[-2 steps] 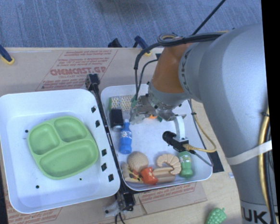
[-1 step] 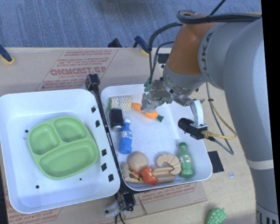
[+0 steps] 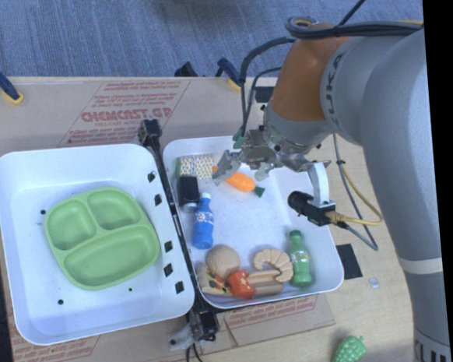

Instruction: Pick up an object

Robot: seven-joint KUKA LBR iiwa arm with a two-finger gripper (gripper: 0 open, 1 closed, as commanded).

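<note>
Carrot point(image 3: 241, 183) lay in the right bin point(image 3: 327, 274), up near its twelve o'clock side. It was orange with a small green end. The gripper point(image 3: 245, 163) hung right over the carrot, almost touching its top, but whether the gripper was spread or pinched shut could not be told. A blue bottle point(image 3: 203, 222) lay at about eight o'clock from the carrot. A green bottle point(image 3: 298, 260) stood down at five o'clock. A round bun point(image 3: 222, 258), a croissant point(image 3: 273, 263) and a red toy point(image 3: 240, 284) sat along the six o'clock side of that bin. The left bin point(image 3: 11, 174) held a green plate point(image 3: 100, 236) with three parts. Green toy grapes point(image 3: 348, 352) lay on the bench outside the bins.
</note>
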